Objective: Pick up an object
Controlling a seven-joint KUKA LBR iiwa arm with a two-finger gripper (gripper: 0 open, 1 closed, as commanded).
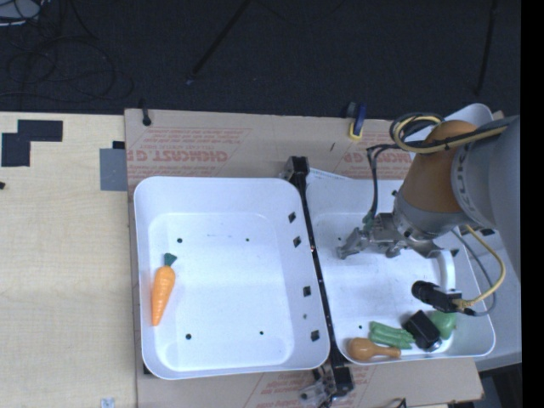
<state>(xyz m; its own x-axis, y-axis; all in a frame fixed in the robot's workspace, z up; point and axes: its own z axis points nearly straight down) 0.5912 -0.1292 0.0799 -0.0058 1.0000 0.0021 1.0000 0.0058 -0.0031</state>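
Note:
My gripper [351, 246] hangs over the upper left part of the right bin [340, 313], pointing toward the divider between the bins. Nothing shows between its tips. An orange toy carrot [161, 291] with a green top lies at the left side of the left bin [221, 195]. Along the right bin's front edge lie a tan pear-shaped toy [371, 349], a green pod-like toy [392, 336], a small black block [422, 330] and a green piece [444, 321]. These lie well below and to the right of the gripper.
The grey arm with its orange band [438, 181] reaches in from the right over the right bin's far side. Both bins sit on a cardboard sheet [221, 143]. A black ridge [308, 262] divides the bins.

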